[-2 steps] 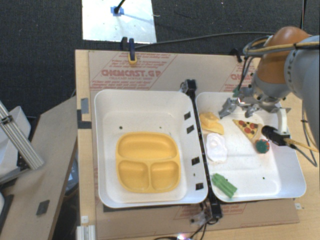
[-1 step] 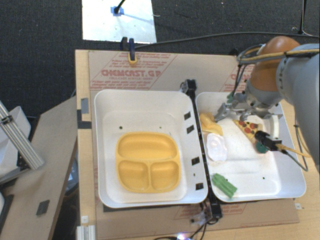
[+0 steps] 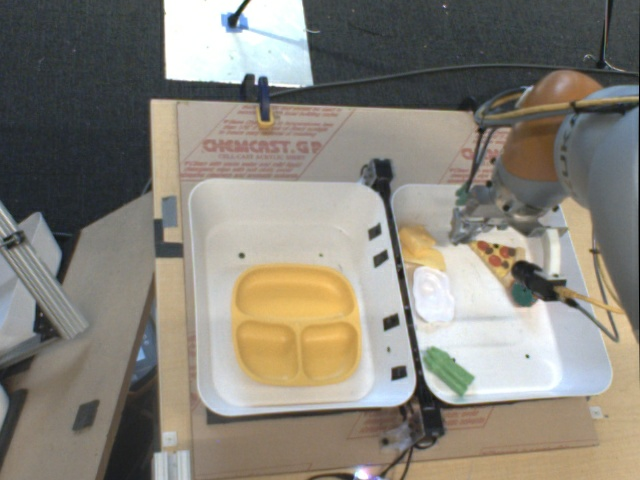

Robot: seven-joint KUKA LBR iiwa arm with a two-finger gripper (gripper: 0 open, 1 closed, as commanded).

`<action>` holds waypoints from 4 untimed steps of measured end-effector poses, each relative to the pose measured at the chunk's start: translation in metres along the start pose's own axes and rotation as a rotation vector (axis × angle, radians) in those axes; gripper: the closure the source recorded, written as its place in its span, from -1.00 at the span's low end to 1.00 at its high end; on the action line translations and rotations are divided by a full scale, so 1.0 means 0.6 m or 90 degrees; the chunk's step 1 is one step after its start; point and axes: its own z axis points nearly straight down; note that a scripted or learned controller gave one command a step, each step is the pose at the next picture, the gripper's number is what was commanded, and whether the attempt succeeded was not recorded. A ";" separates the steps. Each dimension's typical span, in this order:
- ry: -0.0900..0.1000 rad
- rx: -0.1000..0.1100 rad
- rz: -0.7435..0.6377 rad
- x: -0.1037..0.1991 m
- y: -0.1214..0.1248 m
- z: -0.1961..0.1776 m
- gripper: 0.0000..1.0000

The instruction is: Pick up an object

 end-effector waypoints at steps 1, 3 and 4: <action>0.000 -0.003 -0.001 0.001 0.017 -0.076 1.00; -0.001 -0.003 -0.001 0.003 0.013 -0.244 1.00; -0.001 -0.002 -0.001 0.003 0.016 -0.299 1.00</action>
